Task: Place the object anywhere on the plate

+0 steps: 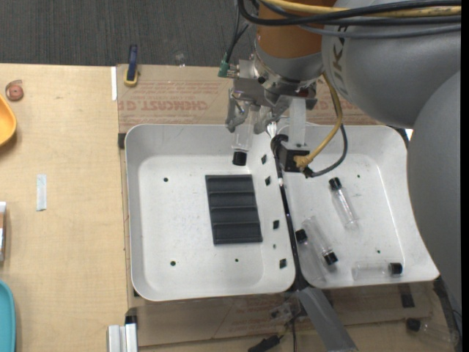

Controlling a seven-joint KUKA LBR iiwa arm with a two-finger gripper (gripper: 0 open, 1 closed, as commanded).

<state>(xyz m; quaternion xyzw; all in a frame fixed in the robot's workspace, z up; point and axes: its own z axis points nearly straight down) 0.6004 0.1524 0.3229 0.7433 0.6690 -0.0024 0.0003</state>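
Observation:
The plate (233, 209) is a black ridged rectangle lying flat in the middle of the left bin (150, 218). My gripper (245, 132) hangs over the back edge of that bin, near the divider between the bins. A clear vial with a black cap (239, 157) hangs cap-down between its fingers, so the gripper is shut on it. The vial sits just behind the plate's far edge and a little above the bin floor.
The right bin (385, 163) holds three more clear vials with black caps (341, 199), (320, 246), (375, 270). The arm's yellow cable (322, 149) loops over the divider. A cardboard sheet (176, 101) lies behind the bins, with bare bench to the left.

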